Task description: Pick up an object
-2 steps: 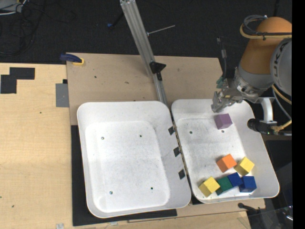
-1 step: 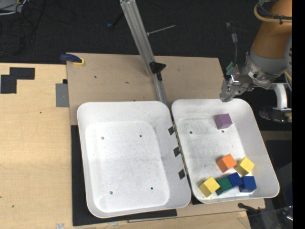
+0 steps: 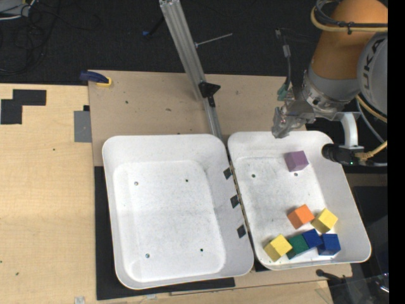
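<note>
The right bin (image 3: 253,145) holds a purple block (image 3: 295,161) near its far edge. At its near right corner lie an orange block (image 3: 300,216), two yellow blocks (image 3: 326,220) (image 3: 277,247), a green block (image 3: 296,246) and blue blocks (image 3: 321,241). My gripper (image 3: 282,129) hangs over the bin's far rim, up and to the left of the purple block, with nothing seen in it. The fingers point down and are too small and dark to read.
The left bin (image 3: 114,149) sits beside the right one, joined by black clips (image 3: 235,201). A slanted aluminium rail (image 3: 187,49) rises behind the bins. A black cable fitting (image 3: 338,152) juts over the right bin's far right rim.
</note>
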